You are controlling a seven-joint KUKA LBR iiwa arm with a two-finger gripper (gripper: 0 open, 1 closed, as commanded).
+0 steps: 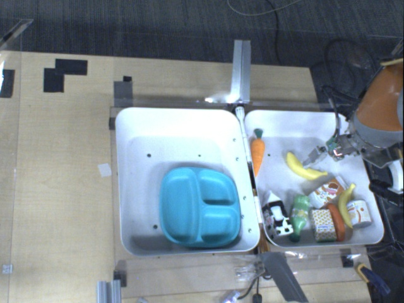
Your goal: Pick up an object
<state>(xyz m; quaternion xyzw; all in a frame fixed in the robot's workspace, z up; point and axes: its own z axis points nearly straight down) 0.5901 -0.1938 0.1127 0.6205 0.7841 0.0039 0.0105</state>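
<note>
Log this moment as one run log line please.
hand over right bin | nearest: banana | grasp: none seen | left bin: blue tray

We are counting two shallow white plastic bins (pixel 132 169) (pixel 284 128), one blue divided plastic tray (pixel 201 206), one orange toy carrot (pixel 257 153), two yellow toy bananas (pixel 305 169) (pixel 345 201), and one black-and-white toy cow (pixel 276 218).

Bench (pixel 57 188): light wood surface, with black markers (pixel 63 73) at upper left. Left white bin (pixel 136 131) contains a blue divided tray (pixel 201 206), lower centre. A metal post (pixel 242 68) stands above the bins' junction. A thin cable (pixel 265 5) loops over dark carpet (pixel 126 11) along the top.
</note>
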